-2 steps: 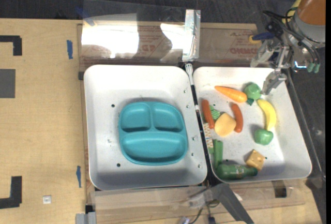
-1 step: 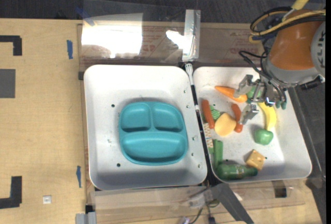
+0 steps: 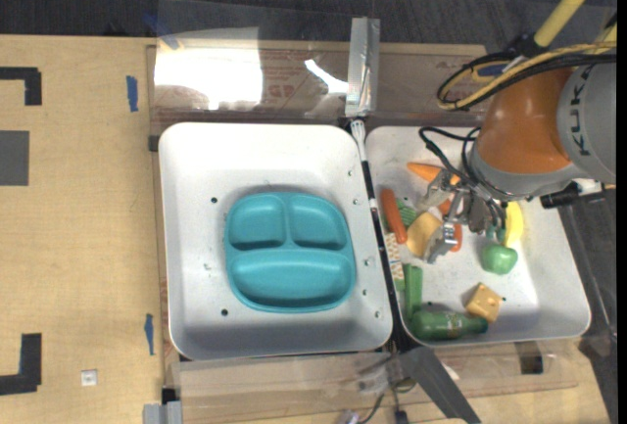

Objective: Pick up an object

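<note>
Camera view, looking down at a slant: two shallow white bins side by side on the counter [image 3: 78, 216], left bin [image 3: 186, 158] carrying a teal divided tray [image 3: 290, 251], glossy moulded plastic with three rounded compartments. Right bin [image 3: 558, 295] crowded with small toy food: orange carrot wedge [image 3: 423, 171], slim orange-red stick [image 3: 391, 210], pale yellow chunk [image 3: 423, 234], yellow piece [image 3: 512, 219] touching a green round fruit [image 3: 499, 259], tan cube [image 3: 482, 302], dark green cucumber-like piece [image 3: 439, 321] along the near wall. Grey arm with orange band [image 3: 524, 123] reaching in from the right, pincer [image 3: 453, 216] low among the clutter, just beside the yellow chunk; whether open or closed, cannot tell, metal parts and cables blurring together. No object visibly between the tips, so pick judged not yet made. Likely trouble: smooth, rounded plastic slipping out under a squeeze; tight packing letting a tip land on a neighbour and shove it aside; two pieces caught together; a piece pinned against the bin wall out of reach.
</note>
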Robot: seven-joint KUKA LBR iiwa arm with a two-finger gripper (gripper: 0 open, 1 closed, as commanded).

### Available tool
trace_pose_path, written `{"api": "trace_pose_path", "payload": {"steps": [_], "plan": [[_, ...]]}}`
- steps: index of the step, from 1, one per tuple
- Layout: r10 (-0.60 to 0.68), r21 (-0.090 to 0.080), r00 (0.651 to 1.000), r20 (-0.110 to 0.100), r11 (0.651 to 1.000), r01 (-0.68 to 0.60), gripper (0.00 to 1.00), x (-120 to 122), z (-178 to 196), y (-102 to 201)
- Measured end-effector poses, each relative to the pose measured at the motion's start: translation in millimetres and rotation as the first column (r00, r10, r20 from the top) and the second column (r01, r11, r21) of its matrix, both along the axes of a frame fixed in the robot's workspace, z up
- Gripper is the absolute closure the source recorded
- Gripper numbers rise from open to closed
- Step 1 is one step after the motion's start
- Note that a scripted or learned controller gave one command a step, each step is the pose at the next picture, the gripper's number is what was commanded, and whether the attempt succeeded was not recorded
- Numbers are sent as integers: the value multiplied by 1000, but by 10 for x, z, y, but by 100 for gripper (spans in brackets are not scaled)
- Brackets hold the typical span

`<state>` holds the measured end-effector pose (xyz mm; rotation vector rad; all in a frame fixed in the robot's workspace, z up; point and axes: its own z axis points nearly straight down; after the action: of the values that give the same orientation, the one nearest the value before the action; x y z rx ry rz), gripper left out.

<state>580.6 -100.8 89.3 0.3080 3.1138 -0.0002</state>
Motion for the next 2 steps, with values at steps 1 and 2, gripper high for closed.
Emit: {"api": "trace_pose_path", "payload": {"steps": [1, 2], "plan": [[1, -1, 1000, 7, 1000, -1, 100, 24, 126, 8], [-38, 4, 999, 1, 999, 38, 100, 383, 1009, 728]]}}
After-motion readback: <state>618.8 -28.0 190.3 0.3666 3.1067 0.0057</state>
